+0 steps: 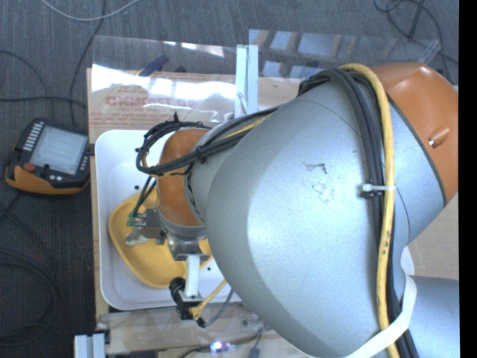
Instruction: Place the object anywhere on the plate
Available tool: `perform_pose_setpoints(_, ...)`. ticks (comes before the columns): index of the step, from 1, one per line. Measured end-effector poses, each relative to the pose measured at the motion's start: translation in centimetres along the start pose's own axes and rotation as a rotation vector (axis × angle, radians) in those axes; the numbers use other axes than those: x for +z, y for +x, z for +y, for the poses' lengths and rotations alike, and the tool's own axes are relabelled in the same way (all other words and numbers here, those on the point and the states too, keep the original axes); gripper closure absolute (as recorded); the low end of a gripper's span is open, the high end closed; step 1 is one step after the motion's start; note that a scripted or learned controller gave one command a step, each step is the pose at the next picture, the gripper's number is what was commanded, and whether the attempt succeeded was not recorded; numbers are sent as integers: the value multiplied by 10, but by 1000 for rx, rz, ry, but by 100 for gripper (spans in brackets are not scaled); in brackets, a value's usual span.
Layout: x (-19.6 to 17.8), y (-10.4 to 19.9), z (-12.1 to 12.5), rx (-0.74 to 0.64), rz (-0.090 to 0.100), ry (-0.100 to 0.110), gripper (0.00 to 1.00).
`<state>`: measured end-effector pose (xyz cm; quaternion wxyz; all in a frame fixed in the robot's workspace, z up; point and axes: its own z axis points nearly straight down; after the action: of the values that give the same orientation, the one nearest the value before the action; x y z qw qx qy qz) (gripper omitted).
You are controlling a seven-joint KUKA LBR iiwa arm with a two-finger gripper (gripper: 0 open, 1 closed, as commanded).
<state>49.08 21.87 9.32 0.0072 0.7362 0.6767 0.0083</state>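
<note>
A yellow plate (128, 239) lies in the left white bin (112, 162), toward its front left. My gripper (153, 231) hangs right over the plate, below the orange wrist band (175, 181), and its body covers the plate's right part. The big grey arm (313, 200) blocks most of the bench, including the right bin. I cannot make out any loose object on the plate or at the gripper.
A teach pendant (48, 159) lies on the carpet left of the bench, with cables around it. A brown cardboard sheet under a clear panel (164, 95) stands behind the left bin. A yellow cable (205, 297) dangles near the bin's front edge.
</note>
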Motion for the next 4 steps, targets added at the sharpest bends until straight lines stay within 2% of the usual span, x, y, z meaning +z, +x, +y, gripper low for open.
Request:
perform_pose_setpoints(1,-15,-12,8,14,-13,-13,100)
perform_pose_setpoints(2,-11,-11,5,12,-15,-7,0)
perform_pose_setpoints(3,-19,-13,6,13,-19,-7,100)
perform_pose_setpoints(4,-18,-13,5,14,-20,-2,0)
